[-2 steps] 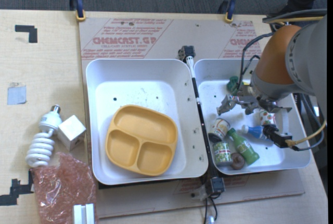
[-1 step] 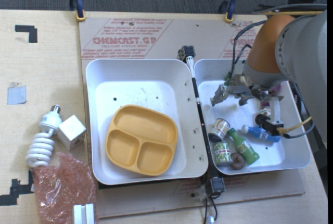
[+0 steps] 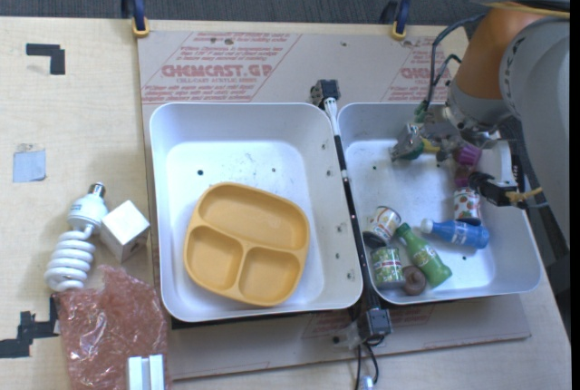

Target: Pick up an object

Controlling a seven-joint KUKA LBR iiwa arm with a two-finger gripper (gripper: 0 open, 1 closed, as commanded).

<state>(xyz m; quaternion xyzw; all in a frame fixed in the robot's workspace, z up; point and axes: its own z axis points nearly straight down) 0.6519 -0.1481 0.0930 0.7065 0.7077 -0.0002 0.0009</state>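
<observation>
White right-hand bin (image 3: 507, 275) noted with the gripper (image 3: 419, 143) low over its far end, beneath the grey arm (image 3: 535, 62); whether it is wide, narrow or holding anything cannot be told. Nearer than the gripper lie a blue bottle (image 3: 458, 234), a green bottle (image 3: 422, 256) and small cans (image 3: 384, 223). Left of the gripper, the other bin (image 3: 172, 198) carries a yellow divided tray (image 3: 246, 243).

Two white bins (image 3: 172, 198) (image 3: 521, 275) are sitting side by side; one yellow divided tray (image 3: 246, 243) is lying in the left. One blue bottle (image 3: 458, 234), one green bottle (image 3: 422, 254) and two small cans (image 3: 384, 221) (image 3: 388, 266) are lying in the right. One spiral bulb (image 3: 74, 248) and one white cube (image 3: 125, 226) are resting outside.
</observation>
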